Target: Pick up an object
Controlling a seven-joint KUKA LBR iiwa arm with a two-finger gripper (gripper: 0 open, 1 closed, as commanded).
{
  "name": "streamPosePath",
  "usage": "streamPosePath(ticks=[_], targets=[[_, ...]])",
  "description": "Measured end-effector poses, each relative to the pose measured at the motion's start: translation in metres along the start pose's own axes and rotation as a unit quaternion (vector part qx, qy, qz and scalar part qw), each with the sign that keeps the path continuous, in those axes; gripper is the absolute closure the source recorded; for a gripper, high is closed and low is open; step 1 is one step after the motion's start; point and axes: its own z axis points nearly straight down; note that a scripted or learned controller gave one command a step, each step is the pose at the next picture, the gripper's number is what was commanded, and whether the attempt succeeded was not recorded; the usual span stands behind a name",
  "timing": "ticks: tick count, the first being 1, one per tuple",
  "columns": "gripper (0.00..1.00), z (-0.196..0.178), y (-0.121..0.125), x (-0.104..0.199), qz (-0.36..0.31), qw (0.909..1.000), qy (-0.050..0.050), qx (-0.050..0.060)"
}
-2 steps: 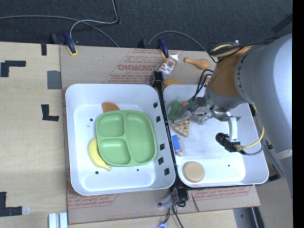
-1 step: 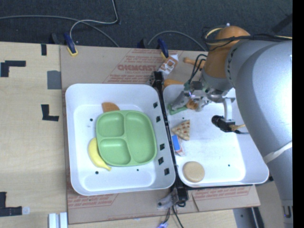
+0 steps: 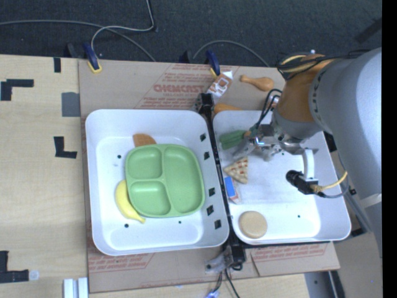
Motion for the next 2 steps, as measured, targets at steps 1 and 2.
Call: streamPosePath(ticks=[1, 2], targets=[[0.00, 0.001, 0.047, 0.017, 0.000, 1.0000, -0.002, 0.008], [0.00, 0.001, 0.050, -0.003, 0.000, 1.0000, -0.001, 0.001]])
